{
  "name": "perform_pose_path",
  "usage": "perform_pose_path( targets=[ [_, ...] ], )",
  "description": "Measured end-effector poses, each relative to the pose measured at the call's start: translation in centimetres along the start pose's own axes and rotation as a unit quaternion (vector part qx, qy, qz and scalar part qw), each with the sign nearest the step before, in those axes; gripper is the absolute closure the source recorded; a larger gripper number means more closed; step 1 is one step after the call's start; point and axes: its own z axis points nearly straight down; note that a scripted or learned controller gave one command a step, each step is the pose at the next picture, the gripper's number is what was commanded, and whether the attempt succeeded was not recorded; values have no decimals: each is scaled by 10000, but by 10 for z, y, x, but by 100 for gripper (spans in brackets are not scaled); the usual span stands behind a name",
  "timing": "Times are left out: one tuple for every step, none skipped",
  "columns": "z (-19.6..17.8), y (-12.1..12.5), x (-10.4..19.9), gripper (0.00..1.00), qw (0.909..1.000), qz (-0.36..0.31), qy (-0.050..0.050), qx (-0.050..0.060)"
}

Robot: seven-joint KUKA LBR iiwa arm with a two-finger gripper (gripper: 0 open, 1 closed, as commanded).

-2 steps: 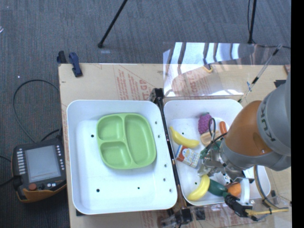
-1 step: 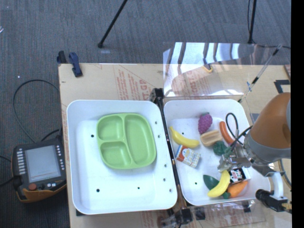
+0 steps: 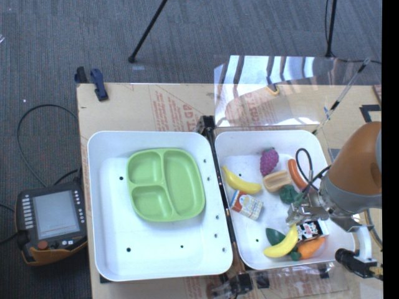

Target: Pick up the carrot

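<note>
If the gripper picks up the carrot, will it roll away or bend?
The carrot looks like a stiff toy, so it probably will not bend. Its tapered, rounded form may slip or turn between fingers. It lies close against a banana and a small carton, which may shift together with it.

- Arm (image 3: 358, 167): a rounded, bulky segment at the view's right, finished in glossy orange on its upper part.
- Below the orange band, a smooth grey section forms a collar at the wrist, curved in outline, with soft highlights.
- Claw (image 3: 303, 212): a compact assembly of pale metallic-grey parts at the arm's end, angular in shape and darker in the recesses; fine detail is too small to read.
- Cable (image 3: 303, 161): a thin black lead forms a narrow loop beside the wrist; further dark strands run along the grey section toward the claw.
- No markings or lettering can be read on the body.
</note>
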Motion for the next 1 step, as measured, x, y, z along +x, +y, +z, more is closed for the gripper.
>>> perform_pose_path(
  targets=[
    [50, 87, 46, 0, 9999, 101, 9, 2]
  ],
)
